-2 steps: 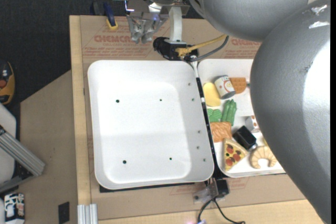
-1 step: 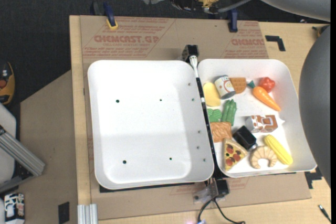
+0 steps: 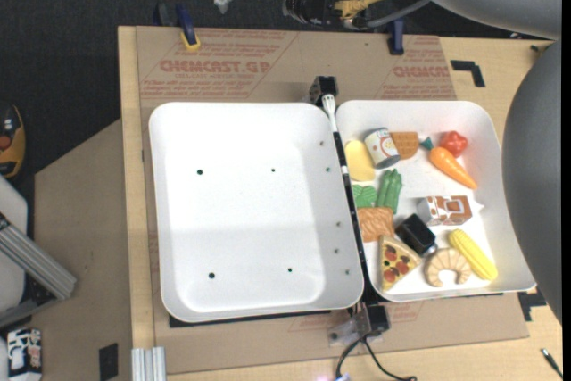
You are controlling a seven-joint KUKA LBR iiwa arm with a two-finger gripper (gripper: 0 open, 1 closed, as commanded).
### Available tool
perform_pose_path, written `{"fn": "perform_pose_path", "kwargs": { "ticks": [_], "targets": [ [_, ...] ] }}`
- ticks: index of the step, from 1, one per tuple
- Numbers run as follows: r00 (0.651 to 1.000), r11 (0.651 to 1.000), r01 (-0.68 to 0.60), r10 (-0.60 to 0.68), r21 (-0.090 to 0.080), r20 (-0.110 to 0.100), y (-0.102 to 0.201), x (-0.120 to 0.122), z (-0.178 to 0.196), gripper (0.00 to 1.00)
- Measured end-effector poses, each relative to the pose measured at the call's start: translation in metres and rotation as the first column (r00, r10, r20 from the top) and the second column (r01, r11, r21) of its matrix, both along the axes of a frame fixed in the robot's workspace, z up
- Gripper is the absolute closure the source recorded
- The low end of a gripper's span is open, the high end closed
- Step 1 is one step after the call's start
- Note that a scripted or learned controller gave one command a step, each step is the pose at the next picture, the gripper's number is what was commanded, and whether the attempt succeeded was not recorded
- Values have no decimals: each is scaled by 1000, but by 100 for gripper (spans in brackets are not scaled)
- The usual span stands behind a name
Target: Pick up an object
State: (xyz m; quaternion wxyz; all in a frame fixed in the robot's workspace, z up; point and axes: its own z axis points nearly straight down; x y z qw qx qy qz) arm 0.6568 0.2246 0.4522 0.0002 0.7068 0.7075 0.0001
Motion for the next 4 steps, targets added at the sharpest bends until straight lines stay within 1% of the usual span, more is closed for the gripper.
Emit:
{"fn": "perform_pose_path", "kwargs": {
  "ticks": [1, 2, 3, 4],
  "targets": [
    [1000, 1000, -1, 1, 1, 4, 1, 0, 11, 100],
    [1000, 1000, -1, 1, 0, 3, 1, 0, 11, 0],
    [1000, 1000, -3, 2, 1, 7, 2, 0, 22, 100],
    [1000, 1000, -3, 3, 1, 6, 2, 0, 21, 0]
  ]
}}
